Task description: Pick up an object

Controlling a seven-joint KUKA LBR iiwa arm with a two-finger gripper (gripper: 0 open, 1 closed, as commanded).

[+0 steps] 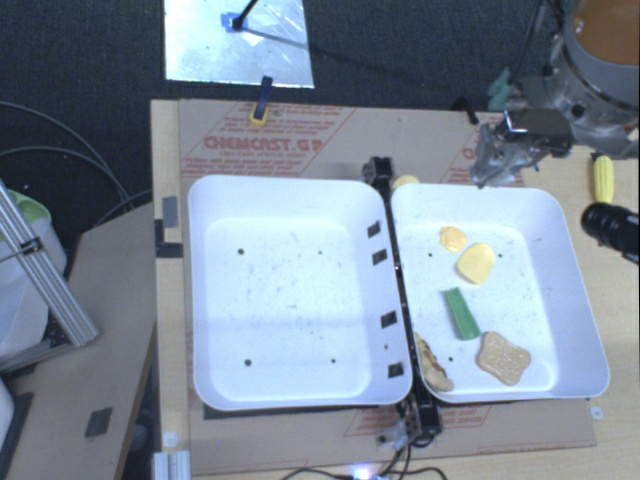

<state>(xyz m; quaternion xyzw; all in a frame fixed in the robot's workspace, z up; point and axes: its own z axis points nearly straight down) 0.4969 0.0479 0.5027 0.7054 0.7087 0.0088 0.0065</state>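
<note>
We see the pickable things all in the right bin [570,268]: a yellow piece [477,263], a green block [461,313] and a biscuit [502,358], lying apart so each can be taken singly. The gripper [497,163] hovers over the bin's far rim, carrying nothing. The board [270,140] beneath reads, perhaps, "CHEMCAST GP".
</note>
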